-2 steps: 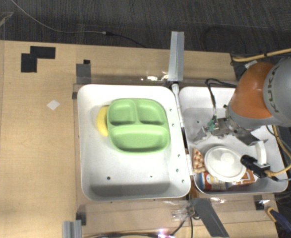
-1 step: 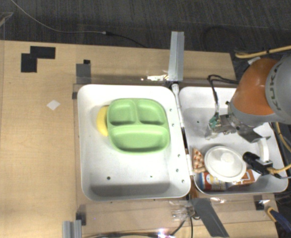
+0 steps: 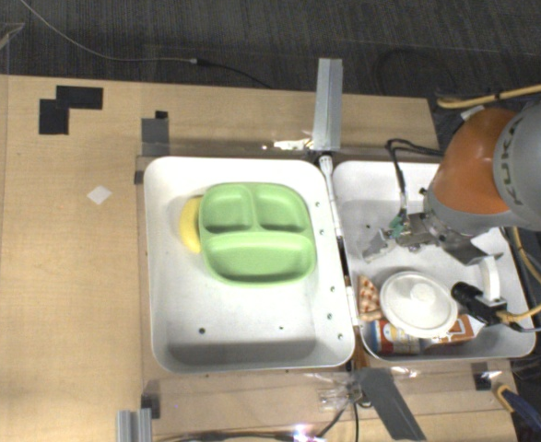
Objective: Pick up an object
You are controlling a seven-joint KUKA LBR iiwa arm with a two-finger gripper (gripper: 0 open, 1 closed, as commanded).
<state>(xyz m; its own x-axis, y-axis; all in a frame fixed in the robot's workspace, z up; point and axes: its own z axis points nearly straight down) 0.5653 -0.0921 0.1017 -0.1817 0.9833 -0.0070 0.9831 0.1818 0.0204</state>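
While the arm [image 3: 491,168] bends over the right bin [image 3: 367,187], its gripper [image 3: 390,238] state is unclear.

yellow object [image 3: 189,226] mostly hidden under green tray [image 3: 255,230], end effector [image 3: 392,236] fingers unclear

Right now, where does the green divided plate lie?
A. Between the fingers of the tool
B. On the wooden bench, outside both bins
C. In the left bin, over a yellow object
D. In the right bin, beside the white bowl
C: the green divided plate rests in the left bin, and a yellow object sticks out from under its left edge.
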